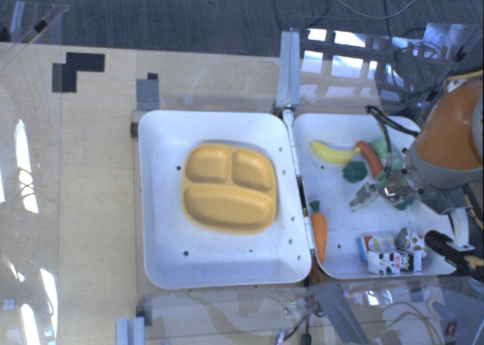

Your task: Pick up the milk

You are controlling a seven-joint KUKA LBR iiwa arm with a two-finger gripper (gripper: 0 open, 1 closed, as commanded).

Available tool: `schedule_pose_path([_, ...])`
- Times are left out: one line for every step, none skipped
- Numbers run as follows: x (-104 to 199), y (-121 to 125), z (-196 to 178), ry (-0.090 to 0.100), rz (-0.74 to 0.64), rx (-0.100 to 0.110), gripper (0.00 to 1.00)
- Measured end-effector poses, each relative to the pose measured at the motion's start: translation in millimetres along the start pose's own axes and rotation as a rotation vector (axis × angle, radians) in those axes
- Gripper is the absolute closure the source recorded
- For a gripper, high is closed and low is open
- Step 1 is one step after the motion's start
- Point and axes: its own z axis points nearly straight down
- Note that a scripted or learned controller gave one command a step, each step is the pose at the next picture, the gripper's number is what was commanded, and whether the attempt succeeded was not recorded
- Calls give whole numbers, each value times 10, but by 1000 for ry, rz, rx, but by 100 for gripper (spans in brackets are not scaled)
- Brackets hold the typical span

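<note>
The milk carton (393, 260) lies on its side in the near right corner of the right bin (336, 256). It is white with black cow patches and an orange-red end. My gripper (378, 192) hangs over the middle of that bin, up and slightly left of the carton and apart from it. Its fingers (361, 196) stand open with nothing between them. The orange band of the arm (454, 135) sits to the right, above the wrist.
A yellow banana (333, 152), a red-orange piece (370, 156) and a green piece (354, 172) lie in the far part of the right bin. A carrot (318, 234) rests along its left wall. The left bin (162, 207) holds a yellow compartment tray (229, 187).
</note>
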Motion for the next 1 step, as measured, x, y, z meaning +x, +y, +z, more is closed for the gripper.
schedule_pose_path([-406, -378, -341, -3, -120, -5, 0])
